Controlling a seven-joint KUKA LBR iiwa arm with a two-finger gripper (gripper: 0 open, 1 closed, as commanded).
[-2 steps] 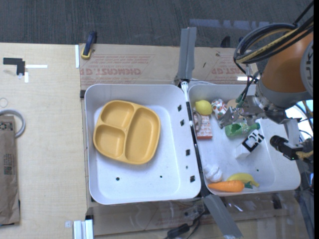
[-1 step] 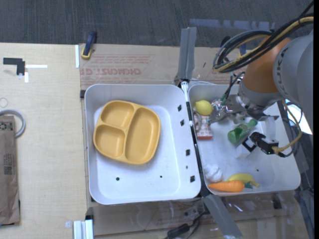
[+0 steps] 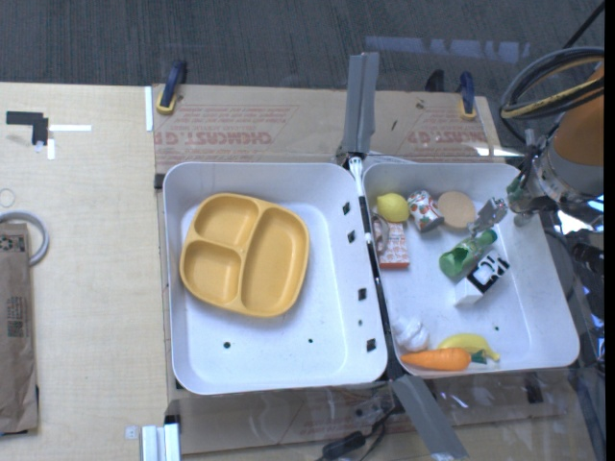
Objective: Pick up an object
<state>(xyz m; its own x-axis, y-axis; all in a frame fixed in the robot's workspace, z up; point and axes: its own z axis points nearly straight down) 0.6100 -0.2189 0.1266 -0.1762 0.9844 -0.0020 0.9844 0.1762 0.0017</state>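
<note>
The right bin [image 3: 538, 296] holds several small items. A green bottle [image 3: 466, 255] lies tilted near its middle, with a white box with black marks [image 3: 486, 275] right beside it. My gripper [image 3: 490, 213] hangs at the bottle's upper right end, close above it, and reaches in from the right under the orange band [image 3: 581, 134]. Nothing is seen lifted. A tan round disc [image 3: 456, 207] lies just left of the gripper.
Along the right bin's far side lie a lemon [image 3: 391, 206] and a small red-and-white item [image 3: 422, 209]; a red-and-white packet [image 3: 391, 244] sits below. A garlic bulb [image 3: 411, 332], carrot [image 3: 437, 359] and banana [image 3: 471, 344] lie at the near edge. A yellow divided plate [image 3: 245, 254] sits in the left bin [image 3: 279, 353].
</note>
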